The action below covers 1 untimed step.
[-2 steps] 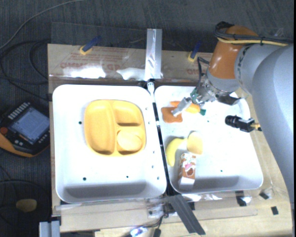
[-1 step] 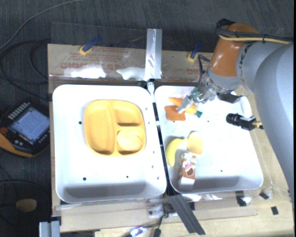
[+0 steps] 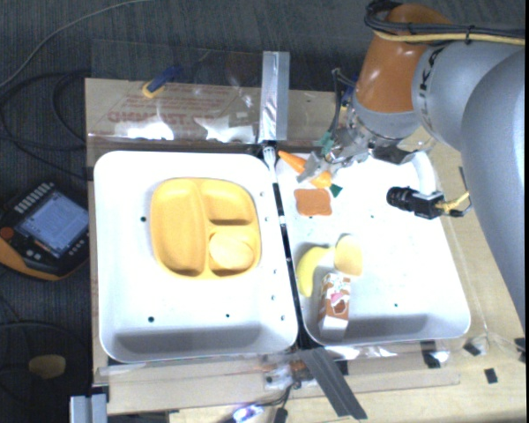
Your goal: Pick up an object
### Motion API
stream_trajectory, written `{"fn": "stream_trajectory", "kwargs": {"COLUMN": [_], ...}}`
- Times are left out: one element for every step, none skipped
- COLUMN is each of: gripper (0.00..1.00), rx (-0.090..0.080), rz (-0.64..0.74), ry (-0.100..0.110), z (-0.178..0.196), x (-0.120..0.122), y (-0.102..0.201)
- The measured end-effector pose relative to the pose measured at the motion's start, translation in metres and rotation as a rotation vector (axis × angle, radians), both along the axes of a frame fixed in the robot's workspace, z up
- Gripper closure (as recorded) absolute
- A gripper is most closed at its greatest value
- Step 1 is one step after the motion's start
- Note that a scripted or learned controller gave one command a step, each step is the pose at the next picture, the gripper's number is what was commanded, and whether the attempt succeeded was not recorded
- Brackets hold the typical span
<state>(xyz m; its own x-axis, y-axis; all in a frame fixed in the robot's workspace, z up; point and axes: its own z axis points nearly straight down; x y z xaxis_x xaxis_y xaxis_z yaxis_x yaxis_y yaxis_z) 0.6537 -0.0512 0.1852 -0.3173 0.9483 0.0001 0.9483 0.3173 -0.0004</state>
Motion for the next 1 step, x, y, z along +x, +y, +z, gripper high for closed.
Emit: {"fn": "stream_trajectory", "kwargs": {"gripper": [1.00], "rx": [0.001], "rz": [-0.021], "ry": [0.001], "z": [0.0000], "x": [-0.0056], "y": [0.0269]}}
